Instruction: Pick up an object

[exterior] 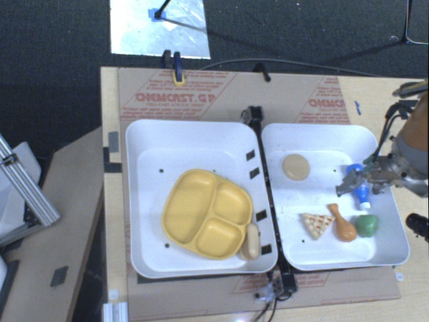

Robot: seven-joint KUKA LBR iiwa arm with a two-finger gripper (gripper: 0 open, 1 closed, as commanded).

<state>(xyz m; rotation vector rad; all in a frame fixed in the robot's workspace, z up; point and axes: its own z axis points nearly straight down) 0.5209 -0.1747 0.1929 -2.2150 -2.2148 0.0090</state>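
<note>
The right bin (322,143) holds a round tan biscuit (295,167), a pizza slice (316,225), an orange drumstick (344,225) and a green ball-like piece (366,225). A small blue and white bottle (362,194) lies near that bin's right side. My gripper (362,182) comes in from the right and hangs directly over the bottle, covering its middle. Whether it touches the bottle is unclear from above.
In the left bin (144,153) sits a yellow divided plate (206,213) with a beige bread roll (251,241) against its right edge. A black divider (263,193) runs between the bins. The grey arm (412,146) fills the right side above the bench.
</note>
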